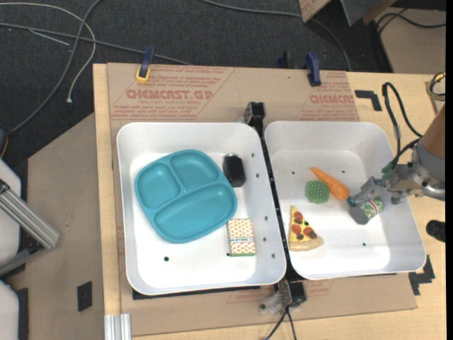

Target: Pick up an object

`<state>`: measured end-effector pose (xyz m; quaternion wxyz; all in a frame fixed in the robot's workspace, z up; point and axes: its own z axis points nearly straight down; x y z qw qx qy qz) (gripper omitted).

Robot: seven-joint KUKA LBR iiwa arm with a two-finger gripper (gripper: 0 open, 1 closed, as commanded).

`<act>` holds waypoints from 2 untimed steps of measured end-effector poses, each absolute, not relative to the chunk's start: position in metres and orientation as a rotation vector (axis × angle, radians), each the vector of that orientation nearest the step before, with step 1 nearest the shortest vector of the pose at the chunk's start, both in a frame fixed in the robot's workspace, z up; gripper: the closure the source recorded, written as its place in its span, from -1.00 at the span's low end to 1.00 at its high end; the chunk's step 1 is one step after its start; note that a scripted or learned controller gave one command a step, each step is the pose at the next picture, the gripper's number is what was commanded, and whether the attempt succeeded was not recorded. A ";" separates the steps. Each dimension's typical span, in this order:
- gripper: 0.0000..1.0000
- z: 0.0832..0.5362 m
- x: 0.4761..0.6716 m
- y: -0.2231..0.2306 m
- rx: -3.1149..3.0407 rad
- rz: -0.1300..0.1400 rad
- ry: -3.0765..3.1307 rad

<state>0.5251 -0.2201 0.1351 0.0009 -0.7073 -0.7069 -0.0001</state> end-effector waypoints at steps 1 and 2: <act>-1.00 0.084 0.526 -0.216 -2.211 -0.006 -2.218; 1.00 0.096 0.527 -0.218 -2.217 -0.005 -2.221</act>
